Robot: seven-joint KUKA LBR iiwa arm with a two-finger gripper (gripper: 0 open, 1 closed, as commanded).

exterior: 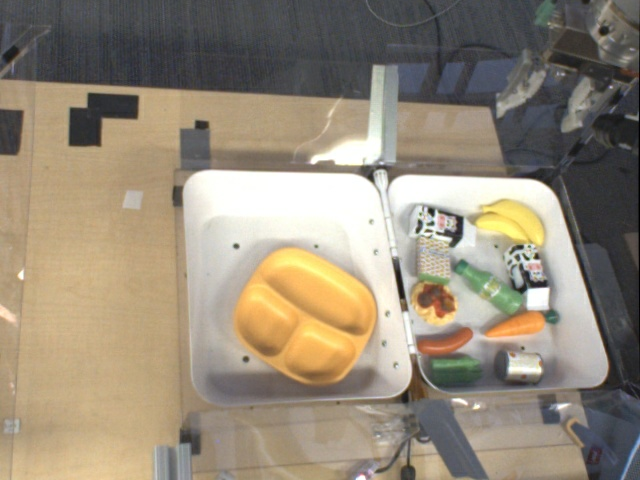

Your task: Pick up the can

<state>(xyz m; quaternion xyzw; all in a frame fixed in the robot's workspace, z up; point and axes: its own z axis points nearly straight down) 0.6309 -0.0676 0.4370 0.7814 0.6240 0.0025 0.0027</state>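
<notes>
Nearest the counter's front edge, in the right bin (585, 298), the can (521, 366) lies on its side in the bin's front right corner, a silver cylinder with nothing touching its top. Just to its left sits a green pepper (456, 370), and just behind that a red sausage (443, 342) lies slantwise. Behind the can an orange carrot (519, 324) points toward the bin's right wall. Farther back, near the divider between the bins, a small pizza slice (434, 301) lies flat, and a green bottle (488, 282) lies tilted beside it toward the middle of the bin. A black-and-white carton (526, 265) stands by the right wall, and a chequered packet (433, 259) lies near the divider. At the bin's back edge are a second black-and-white carton (437, 224) on the left and a bunch of bananas (513, 219) on the right.

The left bin (215, 268) carries a yellow divided tray (303, 313), tilted and resting toward its front right.

Beyond the bins, past the counter's back right corner, the gripper (548, 86) hangs over the dark floor, well apart from the can. Its two pale fingers (521, 85) are spread with a clear gap between them and nothing held.
</notes>
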